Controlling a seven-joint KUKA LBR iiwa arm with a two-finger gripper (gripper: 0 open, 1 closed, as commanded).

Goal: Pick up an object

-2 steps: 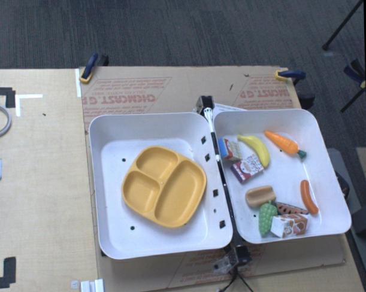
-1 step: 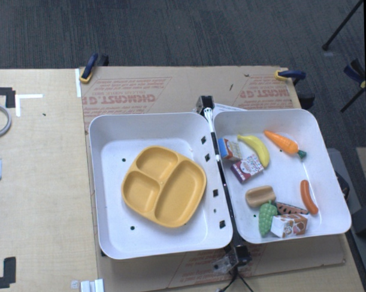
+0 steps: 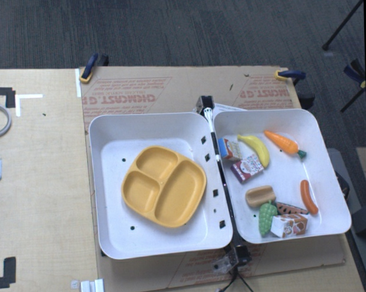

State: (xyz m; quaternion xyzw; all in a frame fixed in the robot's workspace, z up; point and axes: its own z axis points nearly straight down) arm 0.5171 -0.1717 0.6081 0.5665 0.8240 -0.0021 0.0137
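The right white bin (image 3: 327, 167) holds several toy foods. A yellow banana (image 3: 256, 149) lies near its top, with an orange carrot (image 3: 283, 142) to its right. A small blue and red carton (image 3: 229, 150) and a red packet (image 3: 248, 168) lie at the bin's left side. Lower down are a tan bread roll (image 3: 259, 196), a red sausage (image 3: 309, 197), a green bumpy vegetable (image 3: 267, 218), a brown strip (image 3: 291, 208) and an orange and white box (image 3: 289, 226).
The left white bin (image 3: 107, 193) holds a yellow divided plate (image 3: 164, 185). Both bins sit on a cardboard sheet (image 3: 139, 93) held by blue and yellow clamps (image 3: 89, 66). A wooden bench top (image 3: 41, 195) lies to the left, dark carpet beyond.
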